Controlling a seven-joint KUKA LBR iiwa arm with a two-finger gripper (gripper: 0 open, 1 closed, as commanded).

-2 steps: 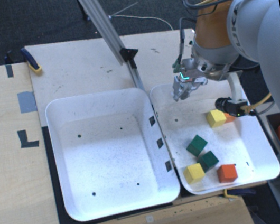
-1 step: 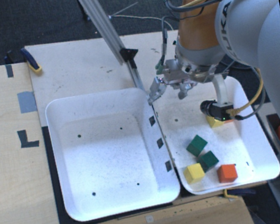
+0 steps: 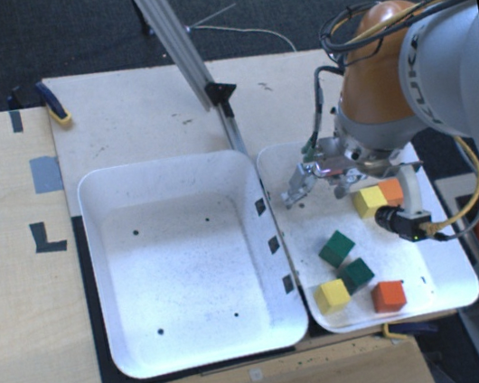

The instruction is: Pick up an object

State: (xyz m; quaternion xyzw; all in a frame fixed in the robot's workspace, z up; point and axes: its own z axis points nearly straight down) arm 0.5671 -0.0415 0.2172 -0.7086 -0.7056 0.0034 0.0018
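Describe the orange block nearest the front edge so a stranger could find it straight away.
Take the right bin, the one the arm reaches into. At its front edge lies the orange block, last in a loose cluster with two green blocks and a yellow block. It alone there is orange.

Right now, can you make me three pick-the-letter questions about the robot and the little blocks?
1. Which shallow white bin holds the small coloured blocks? A left B right C both
2. How many green blocks are there? A one B two C four
3. The grey arm's gripper is: A above the right bin B above the left bin C off the bench

Answers: B, the blocks all lie in the right bin; B, green blocks and sit together; A, the gripper hangs near that bin's far end.
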